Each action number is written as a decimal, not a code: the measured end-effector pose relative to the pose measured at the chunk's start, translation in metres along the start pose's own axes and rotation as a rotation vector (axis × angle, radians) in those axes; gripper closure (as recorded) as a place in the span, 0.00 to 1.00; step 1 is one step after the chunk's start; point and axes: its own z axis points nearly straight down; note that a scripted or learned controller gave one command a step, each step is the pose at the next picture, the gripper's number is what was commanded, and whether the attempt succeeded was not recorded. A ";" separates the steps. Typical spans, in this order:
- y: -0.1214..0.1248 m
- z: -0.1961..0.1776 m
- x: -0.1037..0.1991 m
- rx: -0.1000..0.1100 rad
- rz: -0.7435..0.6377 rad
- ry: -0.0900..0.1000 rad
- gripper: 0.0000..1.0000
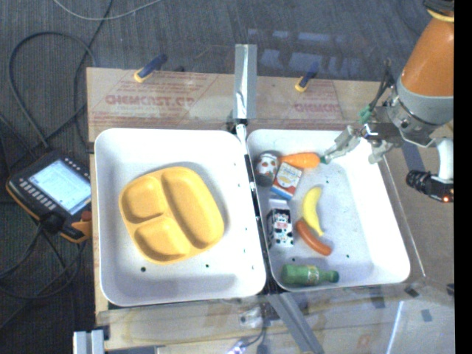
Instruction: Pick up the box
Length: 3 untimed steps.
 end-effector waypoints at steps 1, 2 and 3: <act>0.051 0.172 0.026 -0.001 -0.073 -0.004 0.00; 0.051 0.164 0.027 0.001 -0.072 -0.001 1.00; 0.059 0.064 0.074 -0.001 -0.273 -0.003 1.00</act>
